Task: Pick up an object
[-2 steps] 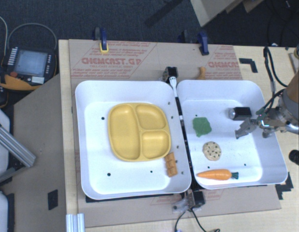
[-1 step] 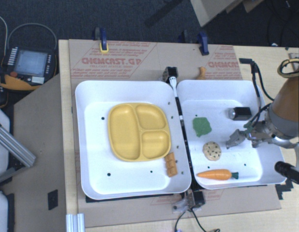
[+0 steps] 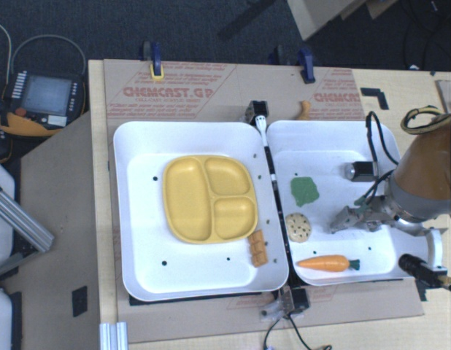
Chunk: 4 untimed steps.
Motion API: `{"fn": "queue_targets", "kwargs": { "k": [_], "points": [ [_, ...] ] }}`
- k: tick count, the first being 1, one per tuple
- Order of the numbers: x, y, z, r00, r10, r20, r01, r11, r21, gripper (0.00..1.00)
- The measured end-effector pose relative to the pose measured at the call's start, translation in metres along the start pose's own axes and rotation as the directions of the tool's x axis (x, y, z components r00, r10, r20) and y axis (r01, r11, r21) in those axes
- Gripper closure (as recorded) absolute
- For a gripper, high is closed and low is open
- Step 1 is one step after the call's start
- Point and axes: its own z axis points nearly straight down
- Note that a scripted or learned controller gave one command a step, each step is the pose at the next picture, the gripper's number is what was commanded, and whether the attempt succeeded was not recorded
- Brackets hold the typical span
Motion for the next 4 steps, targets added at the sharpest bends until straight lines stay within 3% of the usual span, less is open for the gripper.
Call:
{"fn": "queue_targets", "kwargs": {
  "k": [1, 3, 4],
  "points": [
    [0.000, 0.001, -0.012, 1.000, 0.000, 0.001, 0.000, 1.000, -0.004, 1.00],
    [-0.010, 0.008, -0.121, 1.000, -0.003, 0.004, 0.003, 1.000, -0.010, 1.00],
    [0.035, 0.027, -0.117, 1.000, -0.007, 0.000, 0.007, 1.000, -0.005, 1.00]
  ]
}}
